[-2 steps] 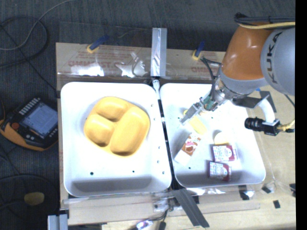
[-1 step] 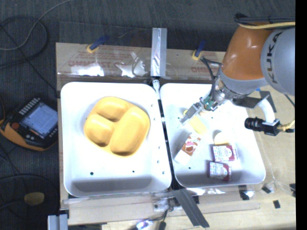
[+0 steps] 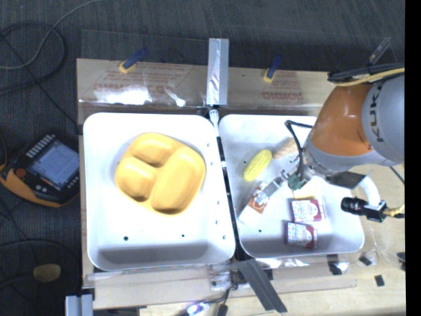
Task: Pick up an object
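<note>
White plastic forms both bins; your arm [image 3: 355, 127], grey with an orange band, reaches over the right bin [image 3: 342, 242]. Largest item: a yellow moulded tray [image 3: 160, 172] lying in the left bin [image 3: 99, 196], well away from the fingers, across the divider. Your gripper [image 3: 295, 178] sits low in the right bin. You cannot tell from this view whether it is released or clenched, and nothing is visibly held. A yellow corn cob [image 3: 258, 164] lies near the tip, on its divider side. A small sachet [image 3: 260, 199] lies just beside the tip, toward the near rim. Two red-and-white packets [image 3: 306, 210] [image 3: 300, 234] lie beyond it, nearer that rim.
</note>
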